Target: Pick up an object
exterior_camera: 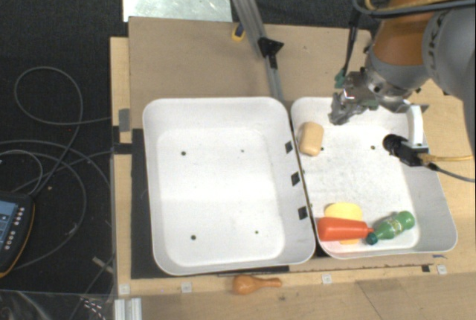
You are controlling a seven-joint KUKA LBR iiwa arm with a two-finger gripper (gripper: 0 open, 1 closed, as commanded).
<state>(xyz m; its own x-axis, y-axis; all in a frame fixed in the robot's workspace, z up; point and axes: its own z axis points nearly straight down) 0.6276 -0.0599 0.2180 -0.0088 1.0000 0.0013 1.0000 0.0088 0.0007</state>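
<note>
I count two white bins (pixel 160 117), one tan block (pixel 310 138), one yellow piece (pixel 344 212), one orange carrot (pixel 341 229), one green bottle (pixel 391 227) (all right bin), one pear-shaped toy (pixel 256 283) outside.

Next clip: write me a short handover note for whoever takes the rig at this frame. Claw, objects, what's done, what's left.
Claw: over the far part of the right bin, nothing seen between its fingers; open or shut is unclear.
Objects: tan block just left of the claw, near the bin's left wall. Yellow piece, orange carrot and green bottle clustered at the near edge of the right bin. A tan pear-shaped toy lies on the bench in front of the left bin.
Done: nothing lifted.
Left: pick one object; the tan block looks closest.
</note>
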